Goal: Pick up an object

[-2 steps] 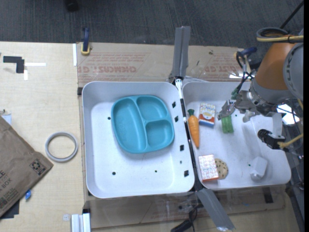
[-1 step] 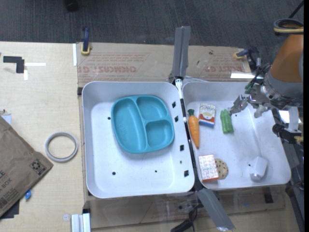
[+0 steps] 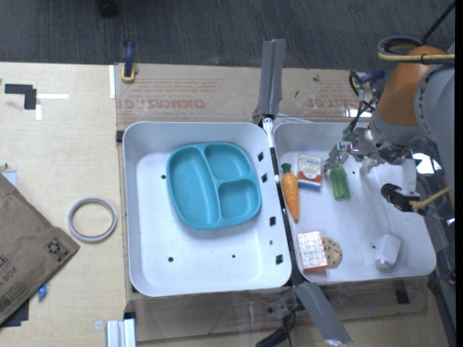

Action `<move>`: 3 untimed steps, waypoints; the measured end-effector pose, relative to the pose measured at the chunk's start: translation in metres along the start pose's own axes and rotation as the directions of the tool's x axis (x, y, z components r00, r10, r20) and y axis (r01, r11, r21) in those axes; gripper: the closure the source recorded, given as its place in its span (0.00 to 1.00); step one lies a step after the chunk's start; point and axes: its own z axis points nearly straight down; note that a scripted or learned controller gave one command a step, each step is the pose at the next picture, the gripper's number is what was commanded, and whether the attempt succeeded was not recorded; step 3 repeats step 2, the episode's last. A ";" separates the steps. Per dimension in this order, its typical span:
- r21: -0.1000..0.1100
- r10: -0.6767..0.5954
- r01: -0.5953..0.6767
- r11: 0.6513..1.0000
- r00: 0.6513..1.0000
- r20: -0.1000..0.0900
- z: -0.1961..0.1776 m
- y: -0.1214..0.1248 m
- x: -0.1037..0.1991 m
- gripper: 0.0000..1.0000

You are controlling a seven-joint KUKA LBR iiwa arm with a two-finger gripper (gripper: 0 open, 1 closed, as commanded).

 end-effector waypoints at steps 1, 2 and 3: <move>-0.001 -0.003 0.003 1.000 1.000 0.002 -0.010 0.000 0.000 1.00; 0.000 -0.061 0.061 0.998 0.998 -0.001 -0.100 -0.006 0.073 1.00; 0.000 -0.061 0.061 0.998 0.998 -0.001 -0.100 -0.006 0.073 1.00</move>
